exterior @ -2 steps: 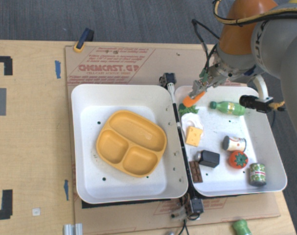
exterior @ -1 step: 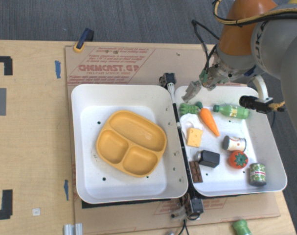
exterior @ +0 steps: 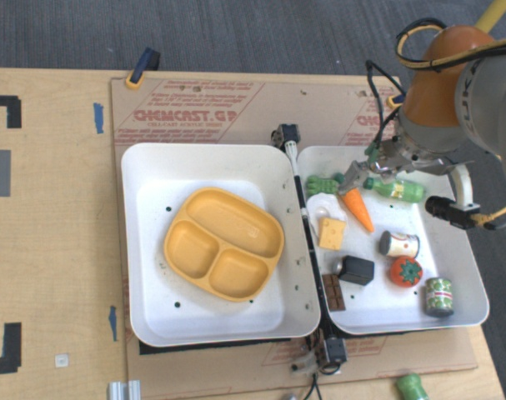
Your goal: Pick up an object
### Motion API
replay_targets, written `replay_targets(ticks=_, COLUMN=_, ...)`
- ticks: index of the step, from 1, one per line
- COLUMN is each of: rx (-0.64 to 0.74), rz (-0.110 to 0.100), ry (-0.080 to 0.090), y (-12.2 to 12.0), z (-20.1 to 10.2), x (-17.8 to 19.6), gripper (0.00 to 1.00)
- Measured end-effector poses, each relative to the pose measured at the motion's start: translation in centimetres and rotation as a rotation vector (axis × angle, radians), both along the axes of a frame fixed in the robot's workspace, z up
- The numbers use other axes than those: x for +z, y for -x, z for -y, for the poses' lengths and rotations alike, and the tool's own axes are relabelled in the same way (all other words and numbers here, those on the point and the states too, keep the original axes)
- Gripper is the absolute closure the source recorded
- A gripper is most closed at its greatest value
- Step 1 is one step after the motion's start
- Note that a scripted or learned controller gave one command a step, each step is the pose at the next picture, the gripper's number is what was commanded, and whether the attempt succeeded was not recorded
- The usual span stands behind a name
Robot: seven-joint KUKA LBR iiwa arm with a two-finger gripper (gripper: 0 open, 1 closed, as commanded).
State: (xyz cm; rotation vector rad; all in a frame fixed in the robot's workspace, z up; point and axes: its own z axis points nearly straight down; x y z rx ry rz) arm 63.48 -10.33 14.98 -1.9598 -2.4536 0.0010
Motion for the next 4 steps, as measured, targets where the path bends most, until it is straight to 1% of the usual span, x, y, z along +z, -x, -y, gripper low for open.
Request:
replay_targets(ticks=1, rx=0.322, rz=0.004, ry=0.001, y=1.1, z=1.5, x=-6.3, gripper=0.0)
replay_targets(ticks=2, rx=0.585, rz=0.008, ry=0.004, y=2.2, z=-0.4, x=-6.2, gripper=0.0)
replay_targets(ticks=3, rx=0.482, rz=0.008, ry=0.004, y=3.3, z=-0.7, x=-6.2, gripper=0.0)
replay_targets(ticks=4, rx=0.565, rz=0.009, ry=0.005, y=2.8, z=-0.5, x=-6.3, gripper=0.0)
